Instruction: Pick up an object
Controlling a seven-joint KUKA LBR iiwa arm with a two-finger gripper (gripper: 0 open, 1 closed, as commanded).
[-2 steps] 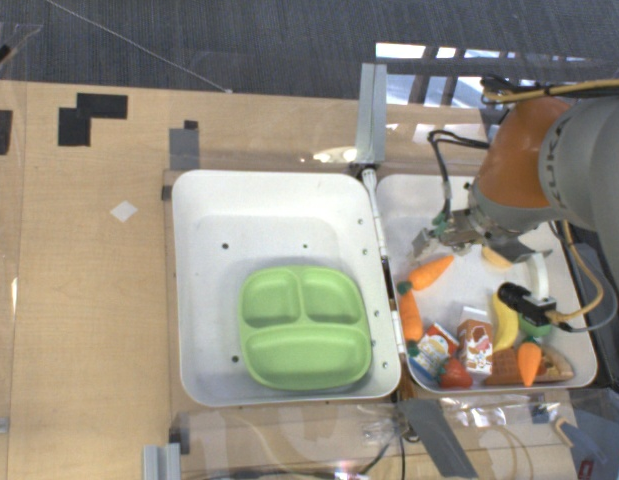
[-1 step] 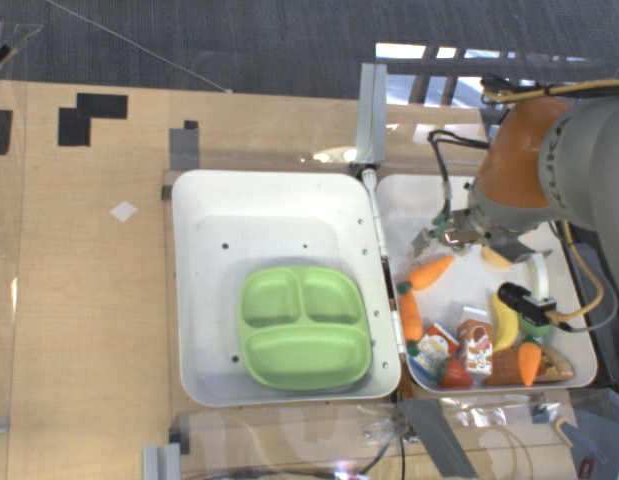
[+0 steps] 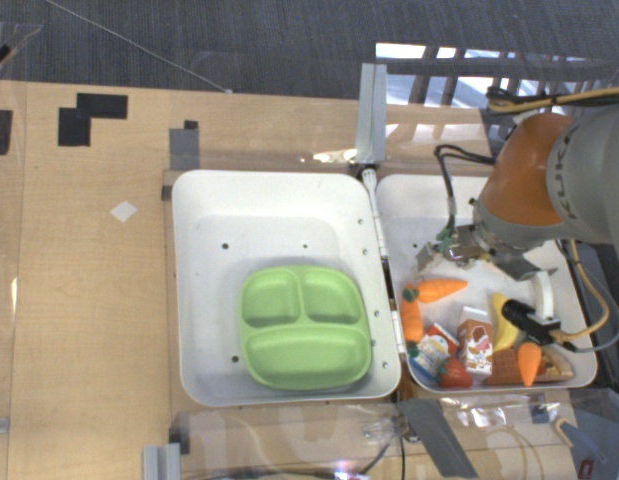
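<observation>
Likely the risk is crowding: the gripper (image 3: 451,250), open or closed I cannot tell and with nothing visibly held, hangs in the right bin (image 3: 409,203) just above the orange carrot (image 3: 436,290), where the packed toy food (image 3: 476,343) nearby could deflect a descent or let the carrot roll aside

I count two white bins, a left bin (image 3: 219,218) and a right bin (image 3: 409,208). I see one green plate (image 3: 304,328), with three compartments. There are three orange carrots: upper carrot (image 3: 436,290), left carrot (image 3: 411,320), lower carrot (image 3: 529,362). I make out two small printed cartons, first carton (image 3: 434,345) and second carton (image 3: 476,343), one yellow piece (image 3: 501,313) and one red piece (image 3: 455,374). The pile is crowded, so I cannot count more.
</observation>
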